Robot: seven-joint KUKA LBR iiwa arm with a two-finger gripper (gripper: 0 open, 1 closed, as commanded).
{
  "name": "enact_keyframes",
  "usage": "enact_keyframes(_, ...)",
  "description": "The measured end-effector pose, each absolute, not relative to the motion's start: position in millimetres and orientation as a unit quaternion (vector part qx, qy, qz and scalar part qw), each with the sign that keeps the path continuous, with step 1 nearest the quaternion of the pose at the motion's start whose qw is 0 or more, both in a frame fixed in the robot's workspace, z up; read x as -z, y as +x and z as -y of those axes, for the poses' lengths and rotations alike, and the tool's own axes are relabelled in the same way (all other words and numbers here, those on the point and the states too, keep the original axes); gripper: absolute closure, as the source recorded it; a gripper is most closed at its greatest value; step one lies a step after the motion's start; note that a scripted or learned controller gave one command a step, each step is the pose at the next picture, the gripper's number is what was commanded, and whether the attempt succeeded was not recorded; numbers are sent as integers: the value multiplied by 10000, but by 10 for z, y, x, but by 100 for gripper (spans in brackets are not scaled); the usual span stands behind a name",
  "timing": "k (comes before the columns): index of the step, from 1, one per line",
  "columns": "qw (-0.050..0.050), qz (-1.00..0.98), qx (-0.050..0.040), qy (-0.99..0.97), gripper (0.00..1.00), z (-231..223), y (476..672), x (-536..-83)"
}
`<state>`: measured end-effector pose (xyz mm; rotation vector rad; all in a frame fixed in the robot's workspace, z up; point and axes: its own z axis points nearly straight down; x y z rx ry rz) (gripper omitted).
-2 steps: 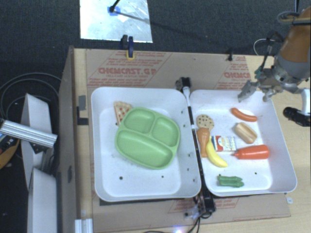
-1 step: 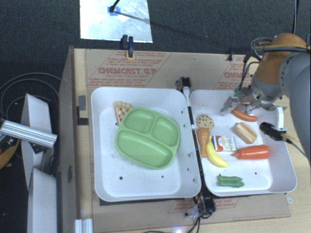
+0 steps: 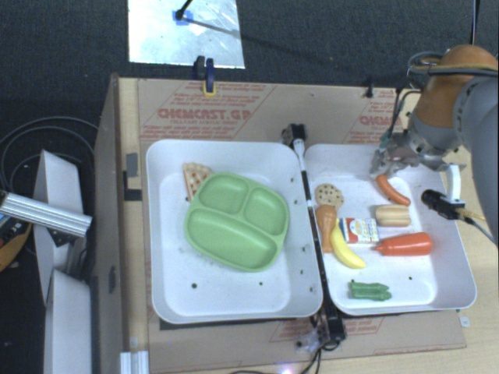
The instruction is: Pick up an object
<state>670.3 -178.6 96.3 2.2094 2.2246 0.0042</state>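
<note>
End effector (image 3: 387,160) hovers low at the right bin's (image 3: 452,287) far edge, grip state impossible to tell, just above the sausage (image 3: 392,190), with bun (image 3: 392,215) and carrot (image 3: 404,245) nearby.

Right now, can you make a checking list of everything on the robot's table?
Surface: cardboard-covered bench bearing left bin and right bin.
Job's things: in the right bin, sausage, cookie, carrot, banana, small carton, bread roll, large carrot, green pods.
Clutter: green divided plate and waffle piece in the left bin.
Tool: tool low over the right bin's far edge, near the sausage; grip unclear.
Cables: black loops on the floor at left.
Surroundings: dark carpet, shiny sheet.
</note>
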Motion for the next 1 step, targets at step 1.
enact_keyframes(1,14,-7106,-30,7036,100,967,6019,-1702)
